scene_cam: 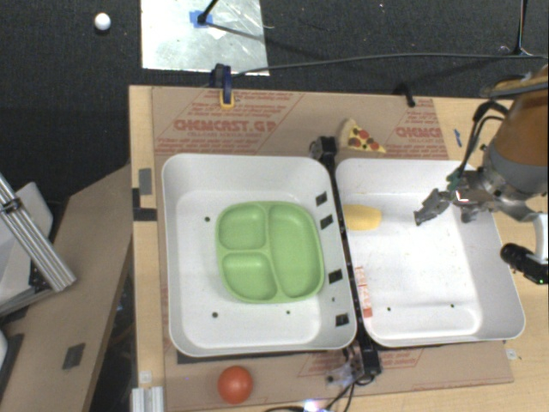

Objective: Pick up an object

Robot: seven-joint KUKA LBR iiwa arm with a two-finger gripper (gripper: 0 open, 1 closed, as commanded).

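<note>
Centrally, a small pale yellow rounded object (361, 219) (possibly a toy food piece) lies on the floor of the right-hand shallow white bin (429, 316), close to that bin's left wall and toward its far side. Nothing touches it. To its right, in the same bin's far right part, is the dark two-finger gripper (426, 212) of the grey robot arm with an orange band (523, 140), which reaches in from the right edge. The gripper points leftward toward the yellow object but stands apart from it, with bare white floor between them; whether its jaws are open or closed cannot be told, and no object is seen between them.

Beside this bin, the left-hand shallow white bin (184, 316) holds a light green plastic plate with three compartments (270, 251), lying flat near the middle. Both bins rest on a brown cardboard sheet with red lettering (249, 118). On the cardboard, just beyond the bins' far edges, lies a toy pizza slice (360, 136). A red-orange ball (235, 384) sits on the near edge of the board, in front of the left bin.
</note>
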